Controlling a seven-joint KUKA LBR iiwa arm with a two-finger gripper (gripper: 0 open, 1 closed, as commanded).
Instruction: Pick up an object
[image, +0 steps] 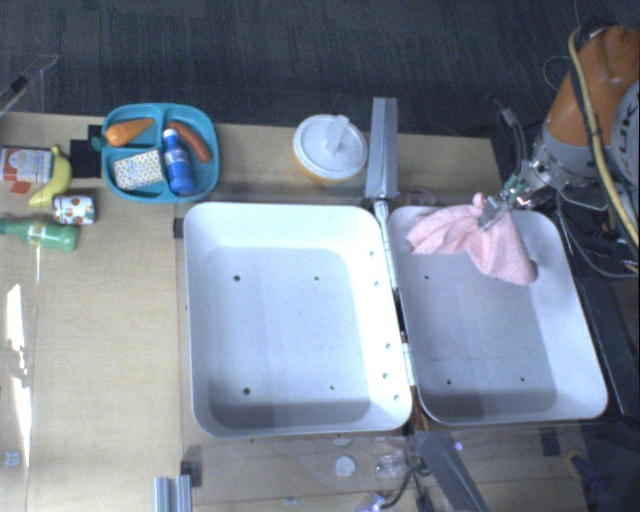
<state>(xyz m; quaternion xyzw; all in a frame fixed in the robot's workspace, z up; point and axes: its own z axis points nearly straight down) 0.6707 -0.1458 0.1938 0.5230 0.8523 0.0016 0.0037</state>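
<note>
Nearest the camera, the right bin (500, 385) holds a pink cloth (478, 240) pinched in the hand (494, 210); lift straight, slowly, so it stays gripped.

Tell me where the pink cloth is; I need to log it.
The pink cloth lies in the right bin, at its far edge near the upper right corner, with the gripper right at its top.

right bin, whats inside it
A crumpled pink cloth lies in the far part of the right bin, with the gripper on its top edge. The rest of the floor shows bare white. Anything under the cloth is covered.
</note>
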